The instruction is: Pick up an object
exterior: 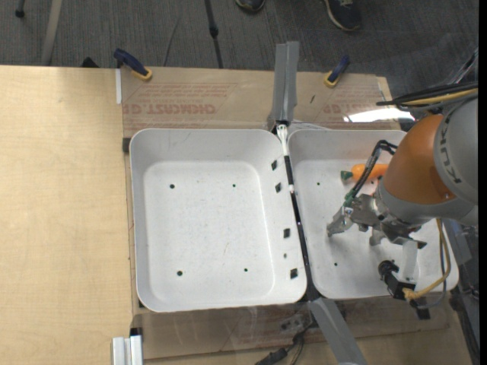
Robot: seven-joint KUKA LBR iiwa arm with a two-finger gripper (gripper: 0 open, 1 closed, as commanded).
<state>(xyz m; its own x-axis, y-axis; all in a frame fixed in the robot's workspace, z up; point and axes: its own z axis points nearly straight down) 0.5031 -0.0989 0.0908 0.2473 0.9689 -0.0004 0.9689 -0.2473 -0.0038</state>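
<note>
- Nearest the camera, at 6 o'clock, a grey bar (335, 337) slants off the bench's front edge, with a small metal bracket (125, 350) at 7 o'clock.
- The bench top (61, 204) is pale wood across the 9 o'clock side; a brown cardboard sheet (190, 101) with reversed red lettering lies under the bins.
- The left bin (141, 219) is white with a few dark dots on its floor.
- The right bin (319, 280) sits just beside it at 3 o'clock, the two rims touching along a line of black clips.
- The grey arm with its orange band (415, 166) reaches over the right bin; the gripper (342, 223) hangs low above the bin floor, and I cannot tell how it is set.
- An orange object (365, 172) with a green bit on its left end lies in the right bin at about 2 o'clock, partly hidden by the arm, apart from the gripper tip.
- Two clamps with orange tips (131, 64) and (337, 71) grip the cardboard's far edge; a grey upright post (285, 82) stands between them.
- At 12 o'clock, dark grey carpet (152, 21), tripod legs and a pair of shoes (338, 2).
</note>
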